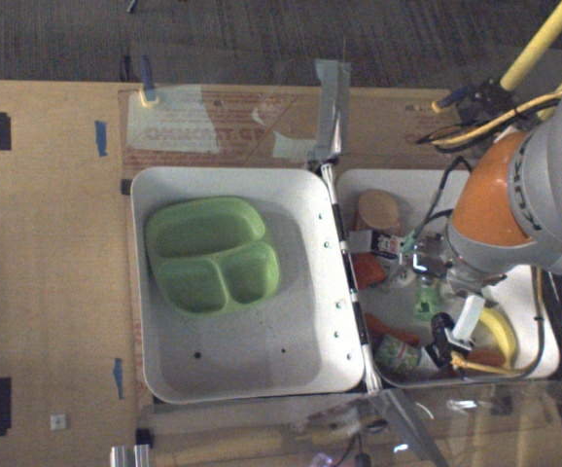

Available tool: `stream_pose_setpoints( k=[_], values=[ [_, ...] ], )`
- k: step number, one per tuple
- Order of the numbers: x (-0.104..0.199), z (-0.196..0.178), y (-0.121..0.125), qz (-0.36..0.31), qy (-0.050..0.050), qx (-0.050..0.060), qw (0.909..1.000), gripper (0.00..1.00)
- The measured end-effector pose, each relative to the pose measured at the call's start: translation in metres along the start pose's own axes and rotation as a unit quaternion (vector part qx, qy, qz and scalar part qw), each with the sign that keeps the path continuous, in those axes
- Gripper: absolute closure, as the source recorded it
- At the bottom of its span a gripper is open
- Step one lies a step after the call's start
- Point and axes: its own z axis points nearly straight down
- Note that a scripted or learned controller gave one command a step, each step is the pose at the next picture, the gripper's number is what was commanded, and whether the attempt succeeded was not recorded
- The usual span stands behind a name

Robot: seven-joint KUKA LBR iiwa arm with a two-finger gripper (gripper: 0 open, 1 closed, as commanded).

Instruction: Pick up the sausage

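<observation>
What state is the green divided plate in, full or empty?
Empty. The green plate lies right way up in the left bin, and all three of its compartments show bare green with nothing in them.

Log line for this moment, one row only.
gripper: over right bin, low among clutter | hold: unconfirmed | banana: right bin, beside gripper | green plate: left bin
</observation>
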Motion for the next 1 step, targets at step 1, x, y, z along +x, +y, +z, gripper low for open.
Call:
stream_pose_setpoints(
  k=[1],
  values=[
    [-0.0219, 0.0001, -0.0429, -0.017, 0.003, 0.000, 0.9999, 0.00]
  ],
)
